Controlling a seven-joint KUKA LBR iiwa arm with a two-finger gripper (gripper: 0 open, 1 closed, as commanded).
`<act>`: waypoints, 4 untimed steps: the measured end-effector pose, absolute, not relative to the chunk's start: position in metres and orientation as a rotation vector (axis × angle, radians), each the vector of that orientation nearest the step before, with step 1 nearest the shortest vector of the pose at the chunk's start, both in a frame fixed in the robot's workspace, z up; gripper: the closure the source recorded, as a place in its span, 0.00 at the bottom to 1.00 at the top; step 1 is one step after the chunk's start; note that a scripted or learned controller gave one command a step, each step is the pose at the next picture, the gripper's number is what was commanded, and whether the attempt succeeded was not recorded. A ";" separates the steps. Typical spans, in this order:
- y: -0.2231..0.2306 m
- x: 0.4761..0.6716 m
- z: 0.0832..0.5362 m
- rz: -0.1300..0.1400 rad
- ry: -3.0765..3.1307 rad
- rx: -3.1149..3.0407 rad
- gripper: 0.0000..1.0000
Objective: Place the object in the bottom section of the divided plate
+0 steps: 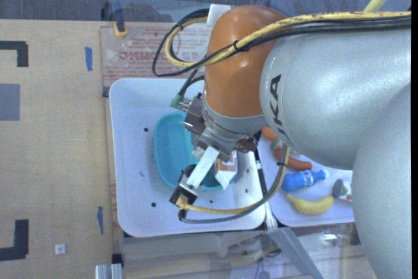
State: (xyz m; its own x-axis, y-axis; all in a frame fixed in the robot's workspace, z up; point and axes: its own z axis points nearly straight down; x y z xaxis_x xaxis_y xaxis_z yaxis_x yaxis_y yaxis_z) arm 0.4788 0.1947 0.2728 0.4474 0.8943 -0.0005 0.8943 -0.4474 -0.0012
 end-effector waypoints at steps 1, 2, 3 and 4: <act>0.133 0.479 0.269 0.006 -1.229 -2.889 1.00; 0.201 0.479 0.249 0.005 -1.358 -2.831 1.00; 0.121 0.503 0.271 0.002 -1.221 -2.894 1.00; 0.171 0.479 0.252 0.005 -1.516 -2.749 1.00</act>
State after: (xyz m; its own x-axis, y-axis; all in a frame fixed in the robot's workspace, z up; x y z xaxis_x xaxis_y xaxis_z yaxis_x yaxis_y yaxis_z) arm 0.4788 0.1713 0.2517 0.5335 0.8458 -0.0017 0.8458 -0.5335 -0.0036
